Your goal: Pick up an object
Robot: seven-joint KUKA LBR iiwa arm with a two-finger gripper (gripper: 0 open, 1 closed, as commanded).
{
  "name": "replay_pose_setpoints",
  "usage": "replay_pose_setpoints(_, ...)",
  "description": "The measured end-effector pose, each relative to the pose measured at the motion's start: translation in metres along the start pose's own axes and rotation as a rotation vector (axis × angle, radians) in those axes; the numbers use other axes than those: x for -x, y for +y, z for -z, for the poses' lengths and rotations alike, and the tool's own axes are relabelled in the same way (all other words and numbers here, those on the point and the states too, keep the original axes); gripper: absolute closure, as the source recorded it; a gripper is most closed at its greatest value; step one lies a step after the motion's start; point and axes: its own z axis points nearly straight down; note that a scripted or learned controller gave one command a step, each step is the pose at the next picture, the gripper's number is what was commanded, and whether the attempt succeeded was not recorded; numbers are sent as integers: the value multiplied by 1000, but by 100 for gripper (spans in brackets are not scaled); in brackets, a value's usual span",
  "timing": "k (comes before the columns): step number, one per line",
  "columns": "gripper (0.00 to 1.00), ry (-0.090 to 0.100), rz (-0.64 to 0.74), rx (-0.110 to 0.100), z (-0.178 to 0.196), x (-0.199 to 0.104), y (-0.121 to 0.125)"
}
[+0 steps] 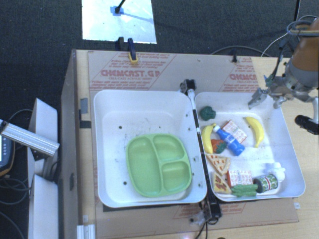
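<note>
Both bins (149, 101) are white. The left one bears a pale green divided plate (159, 164); the right holds yellow bananas (256, 129), a blue bottle (230, 142) and red-and-white cartons (234, 131).

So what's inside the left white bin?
The left white bin holds one light green plastic divided tray with three compartments, lying flat near the front. The bin floor beneath the tray is covered.

A green divided plate (159, 164) lies in the left white bin (107, 133); clamps (130, 49) grip the bench's far edge.
</note>
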Motion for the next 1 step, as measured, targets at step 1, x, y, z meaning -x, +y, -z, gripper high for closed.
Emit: replay_pose_setpoints(1,0,0,-2,-3,6,0,-24)
